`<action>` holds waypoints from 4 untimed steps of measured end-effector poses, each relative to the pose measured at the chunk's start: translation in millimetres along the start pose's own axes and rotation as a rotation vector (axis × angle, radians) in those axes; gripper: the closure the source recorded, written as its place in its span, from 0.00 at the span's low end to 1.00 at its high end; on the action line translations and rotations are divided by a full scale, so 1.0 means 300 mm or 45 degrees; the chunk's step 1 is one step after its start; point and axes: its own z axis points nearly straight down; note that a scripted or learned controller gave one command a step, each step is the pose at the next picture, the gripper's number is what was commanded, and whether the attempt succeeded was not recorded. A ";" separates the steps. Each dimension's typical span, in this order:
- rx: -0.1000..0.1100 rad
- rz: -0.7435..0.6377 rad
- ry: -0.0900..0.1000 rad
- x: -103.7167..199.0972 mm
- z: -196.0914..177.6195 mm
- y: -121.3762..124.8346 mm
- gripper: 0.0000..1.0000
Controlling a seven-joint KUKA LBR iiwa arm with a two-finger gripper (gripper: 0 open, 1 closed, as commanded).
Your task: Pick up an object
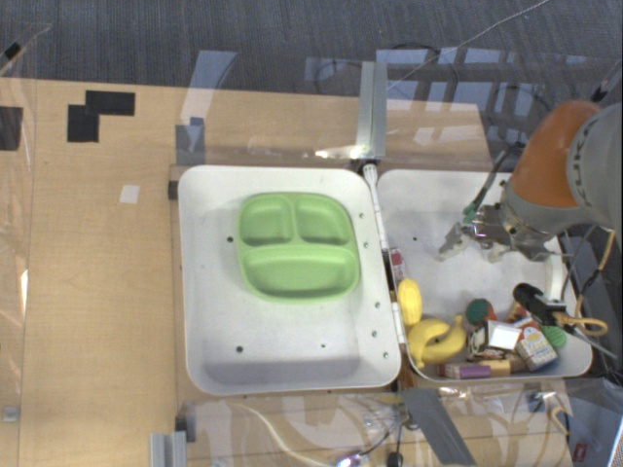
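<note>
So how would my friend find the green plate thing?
Look at the two white bins side by side and take the left bin. The green divided plate lies flat in its middle, with two small sections above one wide one. The small toys are all heaped in the other bin's near corner.

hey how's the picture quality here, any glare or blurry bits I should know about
Camera view: lighting is even and soft; a faint shadow falls along the near wall of the left bin below the green tray. Clear panels behind the bins throw pale reflections. The pincer looks slightly soft, and the small items heaped by the banana are hard to resolve.
</note>
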 end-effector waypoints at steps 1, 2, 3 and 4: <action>-0.009 -0.103 -0.002 -0.104 0.004 -0.004 0.00; -0.010 -0.114 -0.002 -0.097 -0.001 -0.242 0.00; -0.019 -0.118 0.002 -0.087 -0.040 -0.232 1.00; -0.019 -0.118 0.002 -0.087 -0.039 -0.232 0.00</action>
